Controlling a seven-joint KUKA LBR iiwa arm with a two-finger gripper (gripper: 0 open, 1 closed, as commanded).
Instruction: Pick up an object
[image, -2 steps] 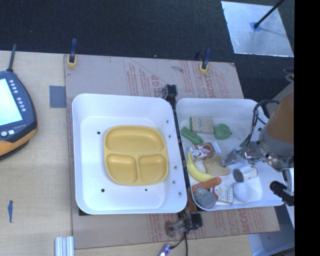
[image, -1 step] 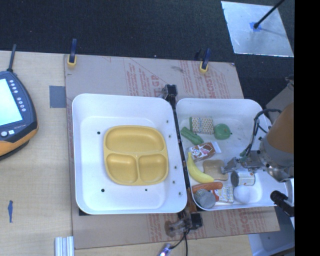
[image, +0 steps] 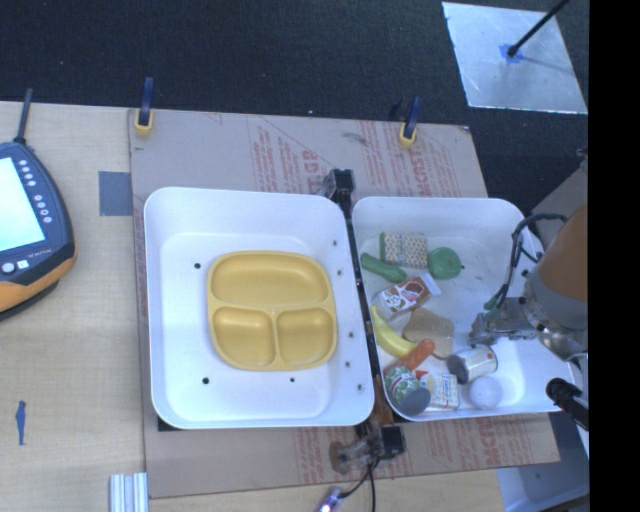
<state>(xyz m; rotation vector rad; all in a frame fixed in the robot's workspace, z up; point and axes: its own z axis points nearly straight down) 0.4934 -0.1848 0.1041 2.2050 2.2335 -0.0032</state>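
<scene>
The right white bin (image: 500, 215) holds several small items. Among them are a checkered waffle (image: 403, 247), a green round fruit (image: 445, 262), a green pickle (image: 383, 268), a red-and-white packet (image: 405, 297), a banana (image: 390, 335), a tan bread slice (image: 428, 325), a carrot (image: 417, 355), a small can (image: 472, 363) and a white ball (image: 485, 392). My gripper (image: 497, 324) reaches in from the right, low over the bin's right side. It is just above the can in the image and right of the bread slice. Nothing is visibly held.
The left white bin (image: 170, 300) carries a yellow divided plate (image: 271, 307). A printed cup (image: 405, 388) and small carton (image: 442, 390) lie at the right bin's front. A teach pendant (image: 25, 225) rests at far left. Clamps (image: 408, 122) hold the cardboard base.
</scene>
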